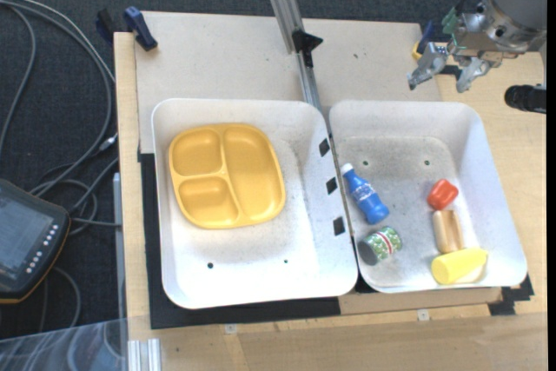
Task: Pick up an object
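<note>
Though spread, tool (pixel 445 71) above bins (pixel 486 135)

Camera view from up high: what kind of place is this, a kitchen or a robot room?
Probably a robot lab: a gripper hangs above two white bins holding toys, with loose cables on the floor.

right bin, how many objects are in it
4: a blue bottle at its left side, a green can near the front left, a red-capped tube on the right, a yellow block at the front right.
</note>
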Controlling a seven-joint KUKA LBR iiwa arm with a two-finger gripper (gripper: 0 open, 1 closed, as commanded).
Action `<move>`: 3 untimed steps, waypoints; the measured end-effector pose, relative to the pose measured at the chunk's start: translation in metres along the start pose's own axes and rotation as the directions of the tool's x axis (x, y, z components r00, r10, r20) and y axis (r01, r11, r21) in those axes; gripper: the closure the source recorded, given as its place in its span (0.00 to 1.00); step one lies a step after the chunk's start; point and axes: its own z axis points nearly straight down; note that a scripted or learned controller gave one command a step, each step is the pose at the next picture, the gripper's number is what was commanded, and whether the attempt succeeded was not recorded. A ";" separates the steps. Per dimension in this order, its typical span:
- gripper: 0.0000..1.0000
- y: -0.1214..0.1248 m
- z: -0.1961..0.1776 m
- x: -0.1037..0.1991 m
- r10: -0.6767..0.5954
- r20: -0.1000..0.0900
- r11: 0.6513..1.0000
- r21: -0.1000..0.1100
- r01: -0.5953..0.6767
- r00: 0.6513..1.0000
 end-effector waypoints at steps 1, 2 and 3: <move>0.00 0.000 0.000 0.000 0.000 0.000 1.000 0.000 0.000 1.000; 0.00 -0.005 0.059 0.007 0.002 -0.001 1.000 0.005 -0.002 1.000; 0.00 0.004 0.110 0.006 0.001 -0.001 1.000 0.005 -0.001 1.000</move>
